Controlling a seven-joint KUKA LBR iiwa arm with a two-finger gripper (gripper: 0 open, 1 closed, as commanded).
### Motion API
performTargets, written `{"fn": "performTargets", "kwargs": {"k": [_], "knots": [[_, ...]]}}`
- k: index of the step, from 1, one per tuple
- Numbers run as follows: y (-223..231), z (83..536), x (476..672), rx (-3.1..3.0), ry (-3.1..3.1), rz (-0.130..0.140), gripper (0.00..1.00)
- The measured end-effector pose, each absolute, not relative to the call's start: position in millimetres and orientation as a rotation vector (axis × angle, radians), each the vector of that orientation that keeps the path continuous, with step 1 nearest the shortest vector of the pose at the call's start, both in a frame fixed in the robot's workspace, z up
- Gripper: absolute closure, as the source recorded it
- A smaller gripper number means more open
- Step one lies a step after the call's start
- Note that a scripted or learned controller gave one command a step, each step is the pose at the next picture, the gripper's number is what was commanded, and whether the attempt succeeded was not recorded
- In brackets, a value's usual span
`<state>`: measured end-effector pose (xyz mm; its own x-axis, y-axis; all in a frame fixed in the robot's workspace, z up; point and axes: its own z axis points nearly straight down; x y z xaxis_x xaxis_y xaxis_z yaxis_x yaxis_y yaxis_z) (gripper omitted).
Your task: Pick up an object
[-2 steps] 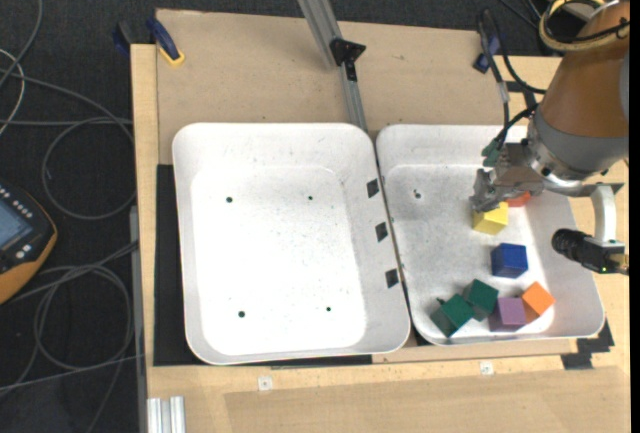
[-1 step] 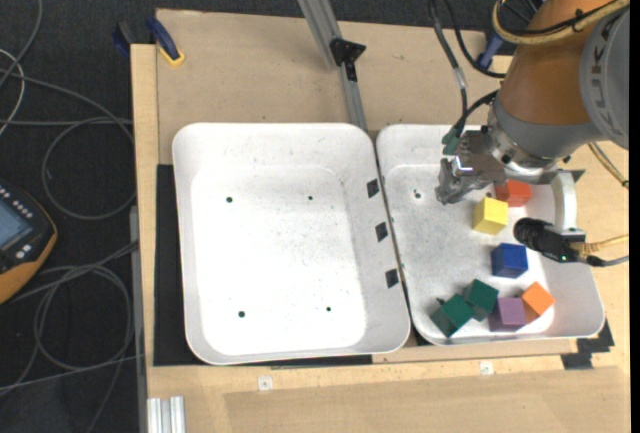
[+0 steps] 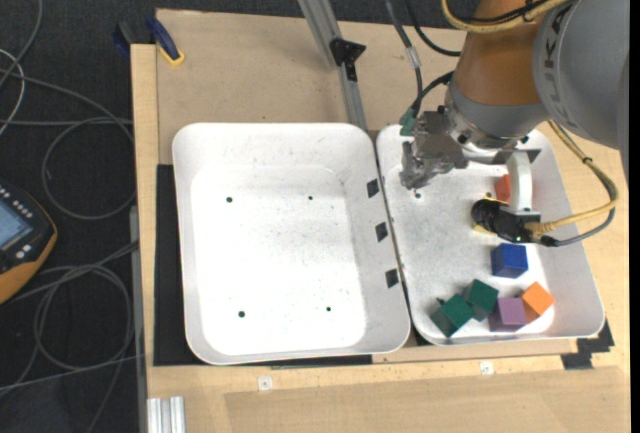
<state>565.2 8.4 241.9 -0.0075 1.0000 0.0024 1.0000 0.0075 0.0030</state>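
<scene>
Small blue cube [image 3: 510,259], right bin [image 3: 440,251], near side: looks light, rigid, smooth-sided; best pinched across opposite flat faces. Whether the two-finger gripper [image 3: 415,179] is spread or closed, I can't tell.

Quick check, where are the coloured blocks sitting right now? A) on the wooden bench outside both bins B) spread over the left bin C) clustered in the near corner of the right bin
C: the blue block, orange block, purple block and green blocks lie together at the near end of the right bin, nearer the camera than the gripper.
</scene>
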Motion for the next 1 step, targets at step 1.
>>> {"fn": "performTargets", "kwargs": {"k": [1], "knots": [[71.6,237.2,576.8,2.213,2.231,0.004,1.00]]}}
